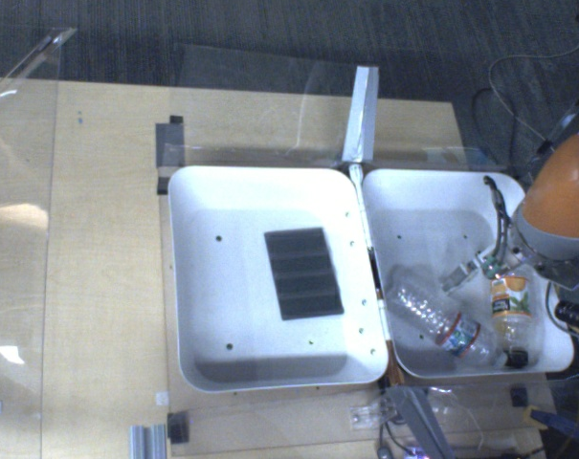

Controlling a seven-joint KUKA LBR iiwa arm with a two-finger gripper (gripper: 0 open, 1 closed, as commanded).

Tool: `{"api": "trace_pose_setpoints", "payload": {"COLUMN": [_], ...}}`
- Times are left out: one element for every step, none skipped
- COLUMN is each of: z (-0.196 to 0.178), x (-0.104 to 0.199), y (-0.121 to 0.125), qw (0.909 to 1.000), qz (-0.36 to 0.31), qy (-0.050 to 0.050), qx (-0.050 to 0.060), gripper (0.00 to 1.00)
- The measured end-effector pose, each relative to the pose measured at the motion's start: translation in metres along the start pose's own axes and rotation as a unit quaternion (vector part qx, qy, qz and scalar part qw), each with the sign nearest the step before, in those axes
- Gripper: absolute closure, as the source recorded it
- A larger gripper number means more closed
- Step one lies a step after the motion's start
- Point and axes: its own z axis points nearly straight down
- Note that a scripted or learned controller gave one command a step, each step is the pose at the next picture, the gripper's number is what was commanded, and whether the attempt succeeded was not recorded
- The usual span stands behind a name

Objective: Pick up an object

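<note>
Camera view: gripper low in right white bin, beside clear crushed plastic bottle, likely lining up a grab; can't tell its state. Dark ribbed rectangular pad sits in left bin.

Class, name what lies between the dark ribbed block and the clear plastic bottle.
In the camera view, the bins' adjoining white walls lie between the dark ribbed block and the clear plastic bottle; otherwise bare bin floor.

One fixed overhead camera, slanted down on both bins, arm from right.
</note>
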Motion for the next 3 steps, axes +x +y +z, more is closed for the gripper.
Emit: {"api": "trace_pose_setpoints", "payload": {"z": [-0.032, 0.000, -0.012], "x": [-0.016, -0.011, -0.011], "y": [0.001, -0.008, -0.005], "qw": [0.9990, 0.9998, 0.9998], "qz": [0.044, 0.021, 0.021], "qy": [0.002, 0.001, -0.001], "qx": [0.003, 0.000, -0.004], "gripper": [0.00, 0.00, 1.00]}}
